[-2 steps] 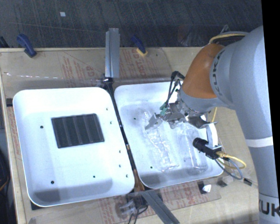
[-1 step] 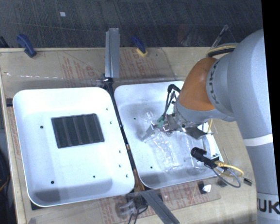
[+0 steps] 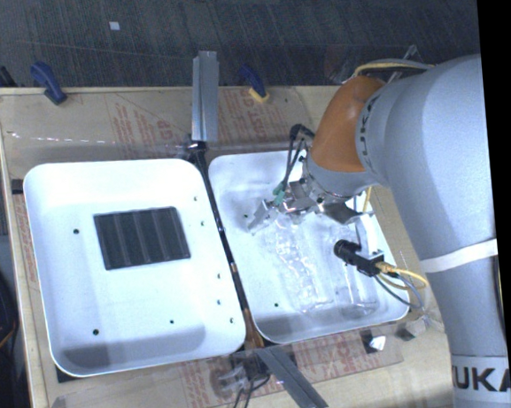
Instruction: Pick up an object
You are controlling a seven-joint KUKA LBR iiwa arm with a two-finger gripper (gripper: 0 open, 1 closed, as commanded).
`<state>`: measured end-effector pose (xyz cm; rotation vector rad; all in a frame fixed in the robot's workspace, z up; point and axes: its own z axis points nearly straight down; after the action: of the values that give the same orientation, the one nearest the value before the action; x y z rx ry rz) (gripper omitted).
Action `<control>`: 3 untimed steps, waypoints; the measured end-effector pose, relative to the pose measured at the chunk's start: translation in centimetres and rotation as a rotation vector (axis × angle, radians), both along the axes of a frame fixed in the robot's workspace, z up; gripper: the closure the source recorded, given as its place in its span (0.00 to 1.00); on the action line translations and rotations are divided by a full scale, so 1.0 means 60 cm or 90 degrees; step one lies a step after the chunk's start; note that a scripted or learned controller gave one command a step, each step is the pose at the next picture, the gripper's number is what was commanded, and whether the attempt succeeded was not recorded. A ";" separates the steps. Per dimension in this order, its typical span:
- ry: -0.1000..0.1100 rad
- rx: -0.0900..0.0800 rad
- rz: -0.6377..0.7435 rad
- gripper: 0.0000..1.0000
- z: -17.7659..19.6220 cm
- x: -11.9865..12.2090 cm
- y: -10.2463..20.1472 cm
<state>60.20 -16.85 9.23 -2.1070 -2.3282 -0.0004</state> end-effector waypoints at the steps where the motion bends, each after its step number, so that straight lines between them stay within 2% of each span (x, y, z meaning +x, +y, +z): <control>1: 0.000 0.000 0.000 0.00 0.000 0.000 0.000; 2: 0.000 0.000 -0.033 0.00 0.108 0.002 -0.017; 3: 0.000 0.001 -0.096 0.00 0.001 -0.038 -0.058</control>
<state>57.89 -20.31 9.29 -2.2766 -2.1614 -0.0010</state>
